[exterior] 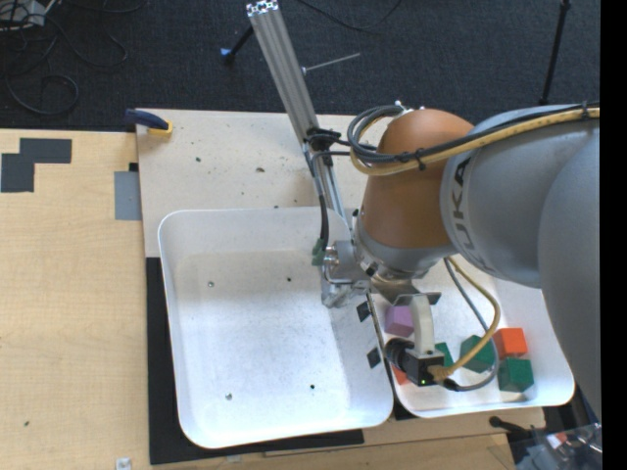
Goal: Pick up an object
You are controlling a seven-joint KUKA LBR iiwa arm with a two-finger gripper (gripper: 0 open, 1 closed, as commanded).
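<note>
The right bin (554,392) holds several small blocks. A purple block (400,318) lies just under the wrist. An orange block (510,341) and a dark green block (516,373) sit near the bin's right rim, and another green block (476,351) lies between them and the wrist. My gripper (377,336) hangs low over the left edge of the right bin, next to the purple block, below the big orange band of the arm (416,189). The arm hides most of that bin.
The left bin (196,262) is white with a few dark specks on its floor. A slanted metal pole (289,71) rises behind the bins. A wooden bench top (69,302) extends to the left, and a small blue and yellow object (149,121) lies at the board's far left corner.
</note>
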